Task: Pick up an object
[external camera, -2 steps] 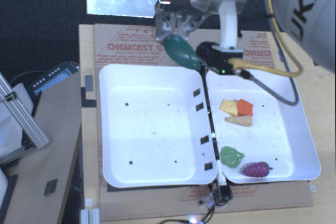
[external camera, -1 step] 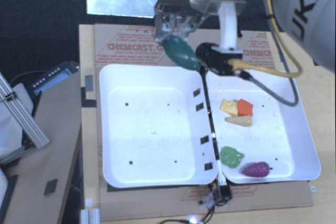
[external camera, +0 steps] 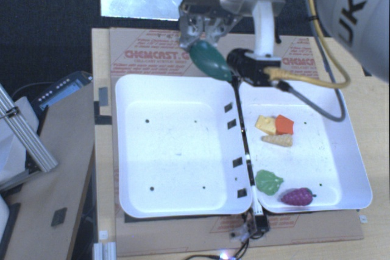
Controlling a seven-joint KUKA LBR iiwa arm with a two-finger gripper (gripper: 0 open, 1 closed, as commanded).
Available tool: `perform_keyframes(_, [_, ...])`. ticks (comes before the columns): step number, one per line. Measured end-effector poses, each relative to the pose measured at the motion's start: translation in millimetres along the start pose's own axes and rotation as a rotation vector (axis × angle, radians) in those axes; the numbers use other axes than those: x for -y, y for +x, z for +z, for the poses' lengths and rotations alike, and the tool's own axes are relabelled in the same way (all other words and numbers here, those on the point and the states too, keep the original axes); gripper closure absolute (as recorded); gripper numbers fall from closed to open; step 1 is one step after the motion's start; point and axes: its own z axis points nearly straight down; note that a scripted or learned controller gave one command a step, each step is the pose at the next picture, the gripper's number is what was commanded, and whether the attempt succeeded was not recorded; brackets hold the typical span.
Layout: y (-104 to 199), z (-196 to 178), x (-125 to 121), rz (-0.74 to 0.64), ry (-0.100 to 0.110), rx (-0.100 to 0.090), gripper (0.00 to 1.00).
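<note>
My gripper [external camera: 200, 38] hangs above the far edge of the two bins, near the divider between them. A dark green elongated object [external camera: 210, 61] sticks out from between its fingers, slanting down to the right, lifted off the bin floor. The right bin [external camera: 341, 149] holds a yellow block [external camera: 265, 125], an orange-red block [external camera: 284, 124] and a beige ridged piece [external camera: 277, 140] close together near its middle. A green leafy piece [external camera: 268, 181] and a purple grape bunch [external camera: 297, 196] lie at its near edge.
The left bin [external camera: 131, 131] sits beside the right one, joined by a black-clipped divider [external camera: 241, 137]. A black fitting [external camera: 250, 67] with a yellow cable [external camera: 311, 79] hangs over the right bin's far edge. Cardboard lies under both bins.
</note>
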Motion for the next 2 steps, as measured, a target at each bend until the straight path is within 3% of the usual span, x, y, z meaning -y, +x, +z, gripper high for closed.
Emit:
perform_keyframes(1, [-0.2, -0.2, -13.7, 0.003, -0.001, 0.001, 1.0])
perform_keyframes(2, [-31.1, -2.6, -85.3, 0.007, -0.003, 0.002, 1.0])
